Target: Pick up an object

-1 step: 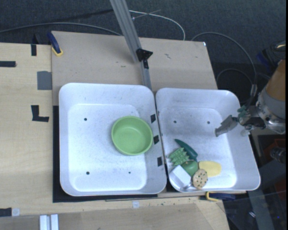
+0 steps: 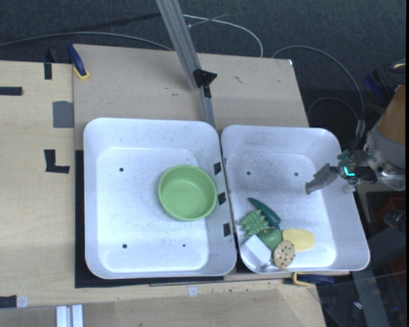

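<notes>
Gripper (image 2: 318, 180) hovers by the right bin's (image 2: 293, 142) right edge, grip unclear to me, toys (image 2: 273, 237) heaped at its front-left corner, green bowl (image 2: 187, 193) mid left bin (image 2: 123, 142).

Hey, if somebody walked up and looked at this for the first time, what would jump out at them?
Probably the green bowl, sitting alone in the left bin. Next, the small heap of toys crowded into the near corner of the right bin, with a yellow piece and a spotted round cookie among them. The gripper hangs over that bin's right side, apart from the heap.
</notes>
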You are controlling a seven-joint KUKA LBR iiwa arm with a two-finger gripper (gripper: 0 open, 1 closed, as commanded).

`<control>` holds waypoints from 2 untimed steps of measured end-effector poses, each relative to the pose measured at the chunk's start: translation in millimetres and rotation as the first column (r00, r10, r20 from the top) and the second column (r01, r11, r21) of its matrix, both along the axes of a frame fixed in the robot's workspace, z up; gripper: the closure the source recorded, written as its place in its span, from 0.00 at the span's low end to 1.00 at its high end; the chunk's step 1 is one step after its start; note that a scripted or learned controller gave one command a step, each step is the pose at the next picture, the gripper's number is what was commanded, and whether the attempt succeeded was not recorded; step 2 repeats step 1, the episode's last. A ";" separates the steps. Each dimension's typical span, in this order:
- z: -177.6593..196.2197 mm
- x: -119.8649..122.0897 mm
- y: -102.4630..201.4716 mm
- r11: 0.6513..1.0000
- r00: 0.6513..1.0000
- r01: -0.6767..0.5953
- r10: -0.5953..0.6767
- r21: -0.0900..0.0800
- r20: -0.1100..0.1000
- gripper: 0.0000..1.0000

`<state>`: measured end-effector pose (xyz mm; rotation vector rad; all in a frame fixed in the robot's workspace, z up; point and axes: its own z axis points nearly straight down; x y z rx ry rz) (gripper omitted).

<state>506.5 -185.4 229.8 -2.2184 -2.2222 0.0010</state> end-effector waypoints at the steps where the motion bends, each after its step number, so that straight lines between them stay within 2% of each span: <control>1: -53.8 -10.8 4.2 1.000 1.000 0.001 -0.001 0.001 -0.006 0.00; 2: -53.8 -10.8 4.2 1.000 1.000 0.001 -0.001 0.001 -0.006 0.00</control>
